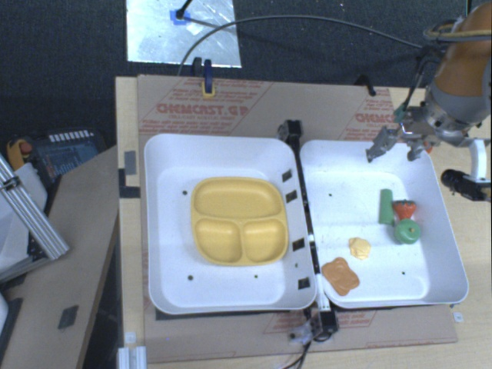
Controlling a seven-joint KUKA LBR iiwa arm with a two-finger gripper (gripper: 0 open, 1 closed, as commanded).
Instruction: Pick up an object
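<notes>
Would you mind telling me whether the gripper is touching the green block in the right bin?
Apart. The camera view shows the gripper open over the right bin's far edge, with bare white floor between it and the green block.

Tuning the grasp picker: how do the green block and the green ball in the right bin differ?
The green block is a long, flat-sided bar lying on the bin floor; the green ball is round. The block sits farther up the bin, the ball nearer the camera. The block is duller green, the ball brighter with a highlight. Both are green, lie in the right bin, and flank a small red piece.
</notes>
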